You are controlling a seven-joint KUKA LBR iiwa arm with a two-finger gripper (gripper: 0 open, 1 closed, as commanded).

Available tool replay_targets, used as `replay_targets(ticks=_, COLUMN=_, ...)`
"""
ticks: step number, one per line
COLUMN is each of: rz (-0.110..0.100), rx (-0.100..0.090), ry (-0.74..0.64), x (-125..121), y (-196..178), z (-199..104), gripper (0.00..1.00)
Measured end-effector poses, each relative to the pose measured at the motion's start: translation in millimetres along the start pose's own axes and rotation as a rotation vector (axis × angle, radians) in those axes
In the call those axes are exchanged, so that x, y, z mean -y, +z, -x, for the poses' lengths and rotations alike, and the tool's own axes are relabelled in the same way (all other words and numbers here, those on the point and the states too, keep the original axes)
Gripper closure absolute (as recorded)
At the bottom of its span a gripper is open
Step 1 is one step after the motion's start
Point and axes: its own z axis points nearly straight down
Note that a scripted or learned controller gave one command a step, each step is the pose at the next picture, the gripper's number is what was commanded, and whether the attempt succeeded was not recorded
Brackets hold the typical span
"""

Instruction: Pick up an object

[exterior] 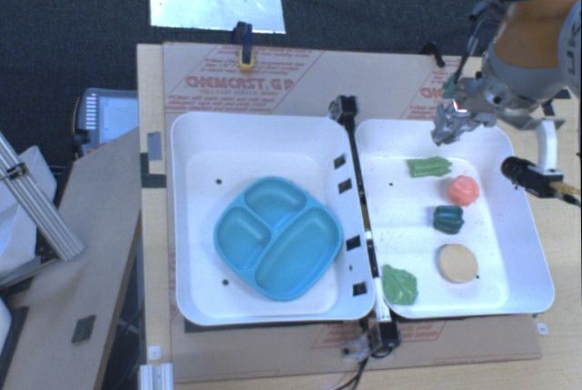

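Objects for picking lie in the right bin, one of two shallow white bins side by side on the desk. Largest on the desk is the sheet of cardboard with red print under both bins, reaching to the desk's far edge.

The left bin carries a blue divided plate, set near the bin's middle and turned at an angle, with three compartments. It is well apart from everything in the other bin.

The grey and orange arm comes in over the far right corner of the desk. Its claw hangs at the far edge of the right bin, just above and beside the long green piece. How far its tips stand apart cannot be told, and nothing can be seen held between them.

In the right bin, from larger to smaller: a green leafy piece lies at the near left corner, against the wall shared with the other bin. A round tan disc lies near the bin's near edge. A long green piece lies near the far edge. A pink ball sits just right of it, and a dark green pepper-shaped piece sits between the ball and the disc. These five are apart from each other.
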Motion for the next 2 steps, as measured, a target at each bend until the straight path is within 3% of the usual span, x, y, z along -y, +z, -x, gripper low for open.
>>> replay_targets(ticks=2, rz=-0.005, rx=-0.004, ry=-0.005, x=-24.9, y=-5.7, z=-107.9, gripper=1.0)
